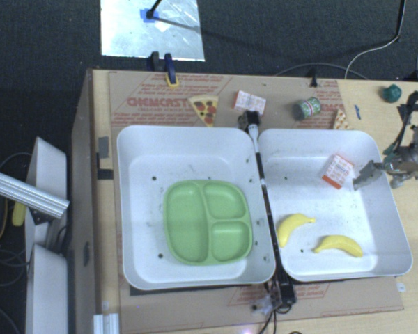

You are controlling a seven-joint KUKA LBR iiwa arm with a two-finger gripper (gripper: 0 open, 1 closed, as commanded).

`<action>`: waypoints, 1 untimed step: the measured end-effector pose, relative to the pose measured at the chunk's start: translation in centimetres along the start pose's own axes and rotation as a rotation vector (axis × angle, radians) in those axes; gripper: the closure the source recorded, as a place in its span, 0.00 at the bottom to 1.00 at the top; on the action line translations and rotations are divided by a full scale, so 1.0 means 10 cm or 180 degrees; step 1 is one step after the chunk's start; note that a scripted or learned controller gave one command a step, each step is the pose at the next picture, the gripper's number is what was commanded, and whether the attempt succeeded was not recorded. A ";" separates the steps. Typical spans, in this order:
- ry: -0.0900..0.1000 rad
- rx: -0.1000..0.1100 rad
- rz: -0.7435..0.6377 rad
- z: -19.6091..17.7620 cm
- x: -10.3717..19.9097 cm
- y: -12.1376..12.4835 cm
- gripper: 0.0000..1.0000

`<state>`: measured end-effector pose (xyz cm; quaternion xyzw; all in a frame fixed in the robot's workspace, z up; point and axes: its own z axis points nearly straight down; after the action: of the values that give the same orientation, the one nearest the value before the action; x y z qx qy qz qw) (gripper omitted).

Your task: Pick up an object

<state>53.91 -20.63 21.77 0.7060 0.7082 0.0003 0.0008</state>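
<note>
The right bin (383,207) holds two yellow bananas: one (292,226) near its left wall and one (339,245) toward the front. A small red and white packet (338,170) lies at the back of that bin. My gripper (369,172) hangs over the bin's right rim, just right of the packet and apart from it. Nothing shows in its grasp.
The left bin (143,186) bears a green divided plate (209,222). On the cardboard behind the bins lie a toy pizza slice (203,108), a printed card (249,101), a small can (308,107) and a cracker (341,119). A teal object (392,92) sits at the far right.
</note>
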 end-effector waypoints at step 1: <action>0.0002 0.0000 -0.0006 0.52 0.24 0.61 0.00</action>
<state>59.96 -18.19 16.59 0.7054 0.7088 0.0006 0.0005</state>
